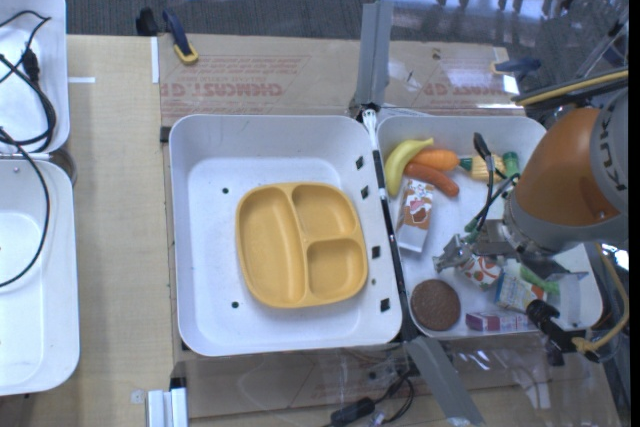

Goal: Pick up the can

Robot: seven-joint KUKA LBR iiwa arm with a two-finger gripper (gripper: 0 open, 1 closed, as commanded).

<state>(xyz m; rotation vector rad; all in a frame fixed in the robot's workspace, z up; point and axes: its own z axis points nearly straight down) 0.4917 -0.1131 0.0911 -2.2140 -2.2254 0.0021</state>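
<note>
In the right bin point(395, 140), a small can point(487, 272) with a white and orange label lies partly under the arm's wrist. My gripper point(457, 256) is low in that bin, its metal tip just left of the can and touching or nearly touching it. The grey wrist and the orange band point(565, 175) hide the can's right side. I cannot see the can held.
The right bin also holds a banana point(402, 158), a carrot point(440, 158), a red sausage point(432, 177), corn point(478, 167), a small carton point(416, 213), a brown round item point(436, 303) and a pink box point(487, 321). A yellow divided plate point(300, 243) lies in the left bin point(200, 215).
</note>
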